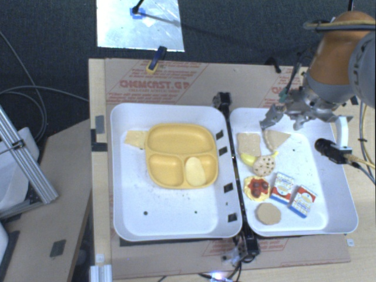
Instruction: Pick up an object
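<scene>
The gripper [286,116] hangs over the far part of the right bin [341,204], under the grey wrist and the orange band of the arm [338,51]. Its two fingers stand apart, so it is released, and nothing sits between them.

Just below the fingers lies a pale triangular slice [276,138], and beside that a pale square slice [249,142]. Nearer to the camera come a small yellow piece [249,158], a round cookie with dark chips [264,165], and a flat round piece with red topping [257,188]. To the right of that lie two small cartons, printed in blue, red and white [282,187] [302,201]; the print on them is too small to read. A tan round biscuit [268,214] lies closest to the near rim.

The left bin [126,216] holds a yellow divided tray [179,154] with a pale oval piece [195,170] in its near right compartment. A pale slice [136,138] touches the tray's left edge.

Under both bins is a brown board [194,78] with red letters that look like "CHEMCAST", followed by some characters I cannot make out.
</scene>
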`<state>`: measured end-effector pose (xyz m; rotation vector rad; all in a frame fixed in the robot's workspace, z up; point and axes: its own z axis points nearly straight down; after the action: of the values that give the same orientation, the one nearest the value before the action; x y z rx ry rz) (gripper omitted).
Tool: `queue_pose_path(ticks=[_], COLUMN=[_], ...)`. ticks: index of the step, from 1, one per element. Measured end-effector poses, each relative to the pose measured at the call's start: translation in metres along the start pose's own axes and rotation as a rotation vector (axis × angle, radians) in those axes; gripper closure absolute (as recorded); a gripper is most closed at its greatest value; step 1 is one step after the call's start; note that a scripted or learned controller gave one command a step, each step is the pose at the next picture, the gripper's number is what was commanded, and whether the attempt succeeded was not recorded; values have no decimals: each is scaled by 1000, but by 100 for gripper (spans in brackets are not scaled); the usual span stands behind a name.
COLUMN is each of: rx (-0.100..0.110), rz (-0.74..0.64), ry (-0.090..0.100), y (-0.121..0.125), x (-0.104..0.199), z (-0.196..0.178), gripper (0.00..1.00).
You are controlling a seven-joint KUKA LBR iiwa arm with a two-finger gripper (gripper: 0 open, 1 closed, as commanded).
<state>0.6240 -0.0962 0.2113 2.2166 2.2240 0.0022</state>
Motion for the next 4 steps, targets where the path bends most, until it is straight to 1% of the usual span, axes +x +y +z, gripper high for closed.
queue_pose_path(ticks=[1, 2, 3, 4], rx=[8, -16, -12, -24], rz=[3, -1, -2, -1], ry=[0, -11, -2, -6], y=[12, 13, 50, 34], x=[-22, 2, -16, -19], z=[98, 119, 119, 118], gripper=[0, 0, 0, 0])
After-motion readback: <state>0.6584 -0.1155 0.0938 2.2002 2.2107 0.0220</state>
